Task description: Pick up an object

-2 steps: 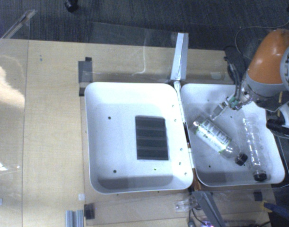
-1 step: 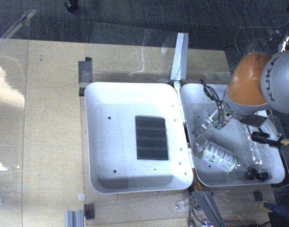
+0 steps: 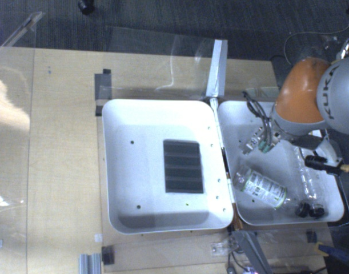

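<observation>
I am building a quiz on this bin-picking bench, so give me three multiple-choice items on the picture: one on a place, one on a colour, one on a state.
1. Where does the dark ribbed slab lie?
A. in the left bin
B. in the right bin
C. on the wooden bench

2. What colour is the band above the arm's wrist?
A. blue
B. orange
C. green

3. How is the clear bottle with the label placed?
A. standing upright
B. lying on its side
C. hanging from the gripper

Answers:
1 A, the slab sits mid-floor in the left bin.
2 B, the rounded band is plainly orange.
3 B, its length runs flat along the right bin's floor, apart from the gripper.
</observation>
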You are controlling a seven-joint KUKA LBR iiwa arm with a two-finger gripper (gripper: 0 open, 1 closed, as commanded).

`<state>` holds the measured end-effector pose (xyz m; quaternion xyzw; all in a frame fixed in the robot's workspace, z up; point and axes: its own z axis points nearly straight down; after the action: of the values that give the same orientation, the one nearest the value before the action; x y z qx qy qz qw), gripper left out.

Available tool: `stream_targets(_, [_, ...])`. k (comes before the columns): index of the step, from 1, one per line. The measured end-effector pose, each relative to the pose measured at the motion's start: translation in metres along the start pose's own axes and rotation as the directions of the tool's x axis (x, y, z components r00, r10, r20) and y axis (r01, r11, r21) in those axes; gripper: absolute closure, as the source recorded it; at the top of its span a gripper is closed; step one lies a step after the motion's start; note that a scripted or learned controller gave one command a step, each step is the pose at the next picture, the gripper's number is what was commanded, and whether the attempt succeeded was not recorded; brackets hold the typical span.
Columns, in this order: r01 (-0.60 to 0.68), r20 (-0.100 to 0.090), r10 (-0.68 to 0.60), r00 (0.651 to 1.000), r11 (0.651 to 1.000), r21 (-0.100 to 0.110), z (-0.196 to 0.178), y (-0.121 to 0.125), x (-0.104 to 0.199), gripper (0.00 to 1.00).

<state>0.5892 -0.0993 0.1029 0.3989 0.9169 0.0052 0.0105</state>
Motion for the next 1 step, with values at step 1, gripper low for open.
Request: stream_targets(1, [0.000, 0.000, 0.000, 1.000, 1.000, 0.000, 0.0000, 0.0000, 0.0001, 0.00])
